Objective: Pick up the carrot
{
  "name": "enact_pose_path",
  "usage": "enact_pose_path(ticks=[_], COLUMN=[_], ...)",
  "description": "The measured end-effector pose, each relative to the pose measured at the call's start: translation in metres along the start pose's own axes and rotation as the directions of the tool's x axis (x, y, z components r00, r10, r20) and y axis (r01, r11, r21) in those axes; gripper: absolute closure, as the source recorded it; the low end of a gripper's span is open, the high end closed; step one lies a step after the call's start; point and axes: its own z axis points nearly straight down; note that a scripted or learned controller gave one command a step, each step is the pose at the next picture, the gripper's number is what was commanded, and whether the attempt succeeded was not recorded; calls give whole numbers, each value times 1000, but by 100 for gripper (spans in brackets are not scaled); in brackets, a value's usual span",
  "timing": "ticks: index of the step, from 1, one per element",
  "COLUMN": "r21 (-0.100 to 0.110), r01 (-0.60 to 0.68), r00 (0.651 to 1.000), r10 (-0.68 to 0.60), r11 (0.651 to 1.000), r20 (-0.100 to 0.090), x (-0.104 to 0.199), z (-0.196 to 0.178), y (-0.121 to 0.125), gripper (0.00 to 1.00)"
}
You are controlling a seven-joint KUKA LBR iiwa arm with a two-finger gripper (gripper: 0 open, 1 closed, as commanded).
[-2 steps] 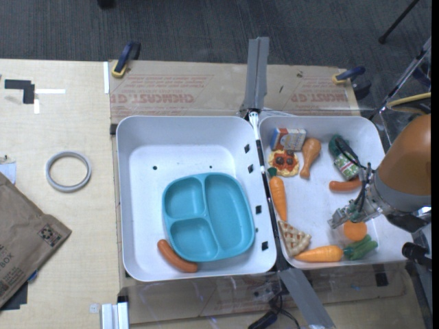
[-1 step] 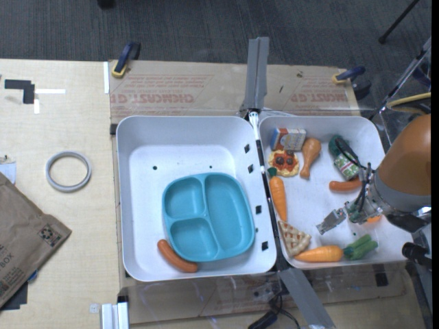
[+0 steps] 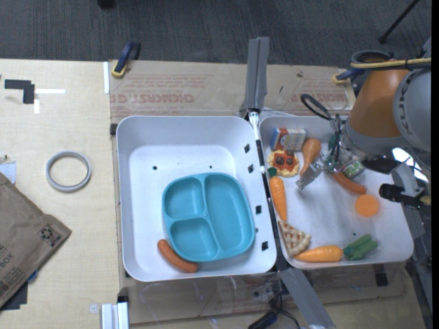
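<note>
A carrot (image 3: 319, 253) with a green leafy top (image 3: 361, 246) lies along the front wall of the right bin (image 3: 391, 256). Two more orange carrot-like pieces are in that bin. One long piece (image 3: 278, 197) lies against the left wall, and a shorter one (image 3: 311, 152) sits near the back. My gripper (image 3: 317, 171) hangs low over the middle of the right bin, just right of the shorter piece and well behind the leafy carrot. Nothing shows in its grasp.
Also in the right bin are a small box (image 3: 291, 139), a pizza slice (image 3: 285, 162), a waffle piece (image 3: 293, 238), an orange ball (image 3: 367, 205) and a sausage (image 3: 350, 184). The left bin (image 3: 137, 184) holds a blue divided plate (image 3: 208, 216) and a sausage (image 3: 178, 256). A tape ring (image 3: 68, 171) lies on the bench.
</note>
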Motion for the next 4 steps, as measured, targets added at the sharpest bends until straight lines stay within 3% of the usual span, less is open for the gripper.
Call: enact_pose_path(ticks=[1, 2, 3, 4], r21=[0, -4, 1, 3], r01=[-67, -534, -425, -329], r00=[998, 845, 905, 944], r10=[67, 534, 425, 329], r11=[998, 845, 905, 944], r20=[2, -25, 1, -4], x=[-30, -75, -60, -56], z=[-1, -7, -117, -17], y=[46, 39, -24, -79], gripper=[0, 0, 0, 0])
